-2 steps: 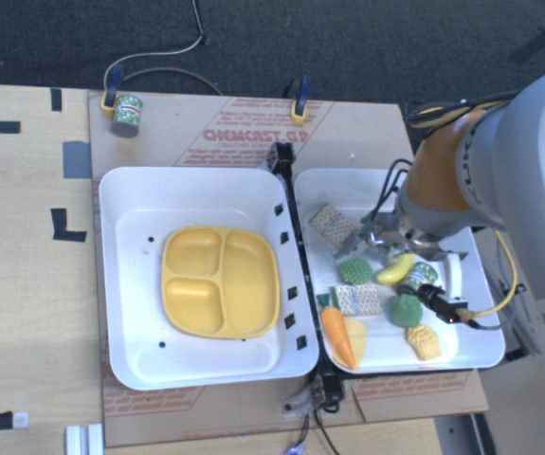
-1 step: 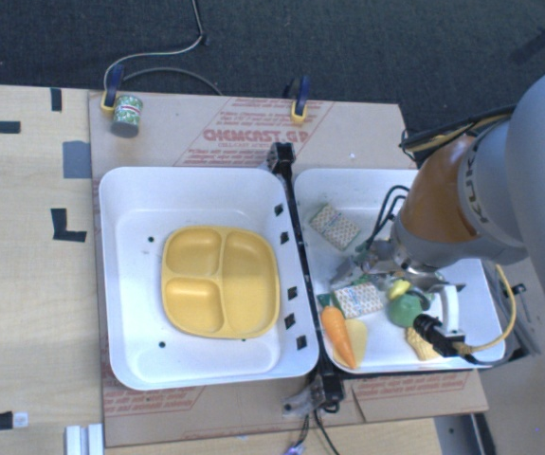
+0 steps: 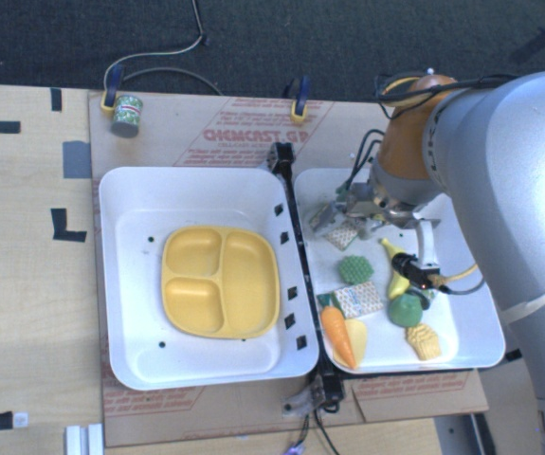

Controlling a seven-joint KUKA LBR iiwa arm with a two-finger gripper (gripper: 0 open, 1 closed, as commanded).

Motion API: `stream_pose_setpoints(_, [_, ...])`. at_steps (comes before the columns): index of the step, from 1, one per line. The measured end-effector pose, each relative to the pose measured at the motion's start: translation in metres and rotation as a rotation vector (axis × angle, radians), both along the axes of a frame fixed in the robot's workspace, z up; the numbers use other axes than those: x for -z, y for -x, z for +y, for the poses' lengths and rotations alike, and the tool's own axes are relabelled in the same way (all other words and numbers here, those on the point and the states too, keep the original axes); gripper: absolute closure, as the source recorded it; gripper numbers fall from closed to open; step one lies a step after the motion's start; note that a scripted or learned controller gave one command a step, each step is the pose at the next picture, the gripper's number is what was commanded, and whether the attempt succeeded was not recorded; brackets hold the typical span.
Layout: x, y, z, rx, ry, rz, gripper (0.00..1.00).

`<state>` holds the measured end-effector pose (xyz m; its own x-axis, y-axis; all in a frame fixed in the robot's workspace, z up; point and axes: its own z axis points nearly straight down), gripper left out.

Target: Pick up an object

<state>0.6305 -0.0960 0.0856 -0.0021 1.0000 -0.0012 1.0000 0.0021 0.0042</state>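
Left bin (image 3: 120, 282) holds a yellow three-compartment tray (image 3: 221, 282); right bin (image 3: 471, 344) holds an orange carrot (image 3: 337, 335), a checkered cloth piece (image 3: 358, 300), a green textured round piece (image 3: 354, 269), a green ball-like fruit (image 3: 406, 310), a yellow corn cob (image 3: 424, 341) and a yellow banana-like piece (image 3: 392, 254). Pincer (image 3: 343, 218) sits low over the right bin's far left part, just beside the divider; whether it's apart or together can't be told, and nothing shows between its tips. Toys crowd the right bin's near half, and a small can (image 3: 126, 115) stands on the desk (image 3: 26, 254) well apart at far left.
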Motion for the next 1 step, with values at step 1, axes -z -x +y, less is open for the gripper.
stream_pose_setpoints(1, [-0.0007,0.044,-0.0111,0.002,0.0,0.001,0.0])
